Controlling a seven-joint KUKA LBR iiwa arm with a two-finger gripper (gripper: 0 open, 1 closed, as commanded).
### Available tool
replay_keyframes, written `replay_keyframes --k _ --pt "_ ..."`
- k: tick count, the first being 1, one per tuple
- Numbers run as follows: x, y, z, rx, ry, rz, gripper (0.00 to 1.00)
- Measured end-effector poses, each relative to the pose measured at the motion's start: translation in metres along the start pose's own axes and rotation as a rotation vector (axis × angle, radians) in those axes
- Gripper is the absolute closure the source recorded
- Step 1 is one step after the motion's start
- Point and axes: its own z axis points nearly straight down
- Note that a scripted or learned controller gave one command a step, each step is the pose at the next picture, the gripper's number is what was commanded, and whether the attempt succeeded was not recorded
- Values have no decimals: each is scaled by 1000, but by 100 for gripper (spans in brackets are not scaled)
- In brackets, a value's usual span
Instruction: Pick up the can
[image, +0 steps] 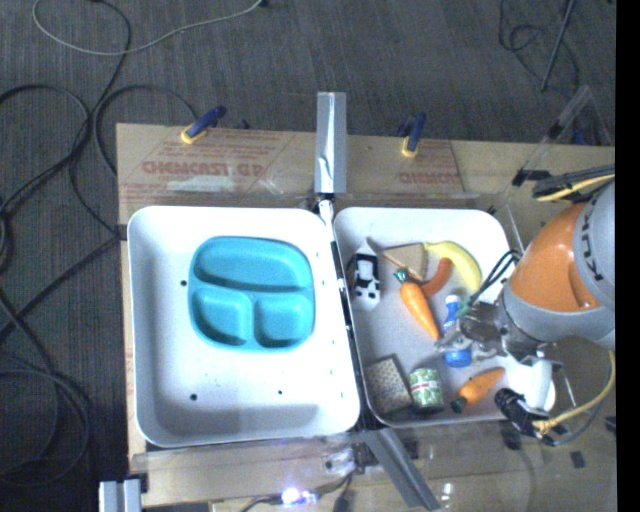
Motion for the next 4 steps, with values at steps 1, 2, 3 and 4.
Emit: replay_keyframes --k 1,2,3,4 --pt "0 0 0 0 0 0 0" --pt "66 -22 6 -10 -3 -70 0" --pt "15 59 -76 11 -3 -148 0" --pt "82 79 8 -1 -3 -221 0"
